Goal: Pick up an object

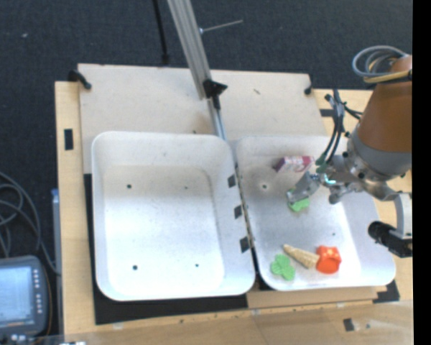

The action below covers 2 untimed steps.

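Reaching in from the right over the right-hand bin (359,214), with the gripper (302,192) angling down toward a small green object (299,205) near the bin's middle. Appearing to touch or nearly touch that green piece at the tip; impossible to tell at this size whether anything is actually being gripped, or how the hand is set. Probably lining up for a grasp, judging by the low tilt of the wrist. Lying just beyond the tip, toward the back wall, a pink and white object (293,163). Resting along the near edge, well apart from the gripper: a green leafy piece (282,267), a tan cone (299,256) and an orange-red piece (328,259), the cone touching the orange-red one. Sitting alongside, the left-hand bin (108,192), offering a drop-off spot.
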### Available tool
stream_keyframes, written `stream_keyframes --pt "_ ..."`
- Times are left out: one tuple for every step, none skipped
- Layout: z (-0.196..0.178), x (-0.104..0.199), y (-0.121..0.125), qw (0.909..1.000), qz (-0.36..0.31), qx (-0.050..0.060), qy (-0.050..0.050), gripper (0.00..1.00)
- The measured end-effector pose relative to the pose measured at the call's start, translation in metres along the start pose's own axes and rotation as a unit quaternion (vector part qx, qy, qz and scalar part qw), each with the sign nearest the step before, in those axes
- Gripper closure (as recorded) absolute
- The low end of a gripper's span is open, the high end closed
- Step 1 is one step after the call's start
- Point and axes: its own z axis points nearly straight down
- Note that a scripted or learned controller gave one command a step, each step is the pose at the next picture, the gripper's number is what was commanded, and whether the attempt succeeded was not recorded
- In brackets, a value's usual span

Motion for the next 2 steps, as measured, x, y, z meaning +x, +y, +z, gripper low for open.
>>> stream_keyframes --pt "-0.002 0.0 0.001 1.0 0.002 -0.002 0.0 0.0" --pt "0.06 -0.001 -0.002 1.0 0.001 0.001 -0.001 0.0"
